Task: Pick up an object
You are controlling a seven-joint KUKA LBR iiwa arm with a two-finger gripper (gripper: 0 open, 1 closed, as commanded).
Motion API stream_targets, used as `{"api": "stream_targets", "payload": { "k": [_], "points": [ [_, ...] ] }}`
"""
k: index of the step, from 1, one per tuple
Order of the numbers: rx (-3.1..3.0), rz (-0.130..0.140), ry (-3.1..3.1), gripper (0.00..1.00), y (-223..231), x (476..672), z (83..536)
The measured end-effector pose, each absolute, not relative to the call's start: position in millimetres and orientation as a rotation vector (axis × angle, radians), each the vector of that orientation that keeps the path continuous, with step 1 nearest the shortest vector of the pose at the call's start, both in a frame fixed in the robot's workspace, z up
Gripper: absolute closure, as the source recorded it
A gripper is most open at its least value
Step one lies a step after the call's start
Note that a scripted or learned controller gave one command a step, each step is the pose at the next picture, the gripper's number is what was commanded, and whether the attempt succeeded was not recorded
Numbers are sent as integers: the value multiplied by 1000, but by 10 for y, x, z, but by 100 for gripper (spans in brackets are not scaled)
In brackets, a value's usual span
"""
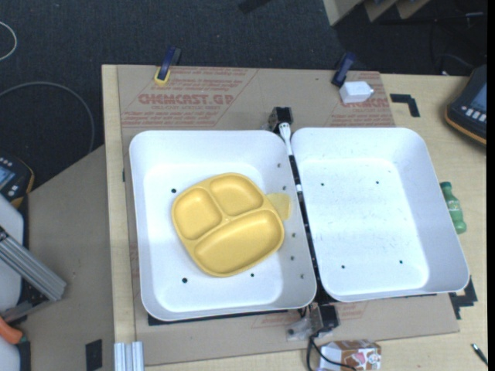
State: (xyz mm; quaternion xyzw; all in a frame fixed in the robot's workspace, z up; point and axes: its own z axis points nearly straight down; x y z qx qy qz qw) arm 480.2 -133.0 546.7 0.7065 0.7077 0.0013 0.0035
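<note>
Two shallow white bins are shown side by side on the desk [116, 207], their inner rims touching along a dark seam. The left bin [147, 176] holds the only loose object: a yellow compartmented plate [228, 224], divided into two small wells and one large well, lying flat and turned at a slant, near the bin's middle and toward its inner wall. A small yellow tab [280, 204] is seen at the plate's right edge; whether it belongs to the plate cannot be told. The right bin [433, 207] is bounded by bare white walls. The bins are presumably paired so that an object can be lifted from one and released in the other. The state of the end effector cannot be told from this view. The pick is judged not yet begun; the plate's thin raised rim is the likeliest purchase, and its broad flat body may defeat a grasp from above.
</note>
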Motion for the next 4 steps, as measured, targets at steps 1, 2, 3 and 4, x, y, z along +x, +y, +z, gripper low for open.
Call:
{"api": "stream_targets", "payload": {
  "k": [1, 2, 3, 4],
  "points": [
    [2233, -13, 2228, 100, -1368, 4782, 4031],
    [2230, -5, 2219, 100, -2004, 4846, 3098],
    [2224, -1, 2221, 100, -2247, 4789, 3069],
    [2216, 2, 2219, 100, -2241, 4992, 3199]
  ]
}}
